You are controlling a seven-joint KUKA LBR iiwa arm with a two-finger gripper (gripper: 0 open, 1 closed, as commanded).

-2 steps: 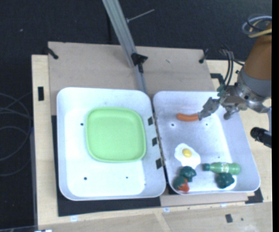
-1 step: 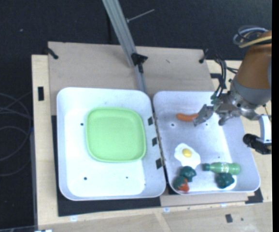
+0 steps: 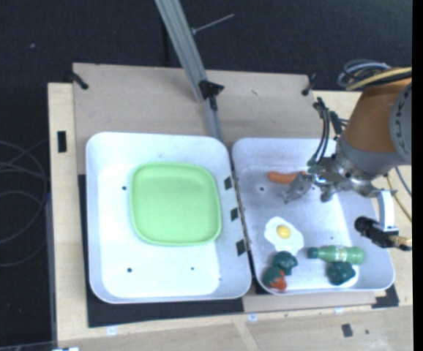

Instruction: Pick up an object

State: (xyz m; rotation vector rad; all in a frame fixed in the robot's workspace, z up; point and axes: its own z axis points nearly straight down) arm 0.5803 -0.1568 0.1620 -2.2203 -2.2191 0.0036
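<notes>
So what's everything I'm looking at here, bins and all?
Bins: two, white, side by side on the bench; left bin, right bin.
Plate: one, light green, in the left bin.
Carrot: one, orange, far side of the right bin, by the gripper.
Fried egg: one, white with yellow yolk, middle of the right bin.
Bottle: one, green, lying near the right bin's front.
Dark green toys: two, front of the right bin; one with red, one under the bottle.
Pole: one, grey, slanting in from the top.
Arm: one, grey and orange, from the right.
Gripper: one, beside the carrot.
</notes>
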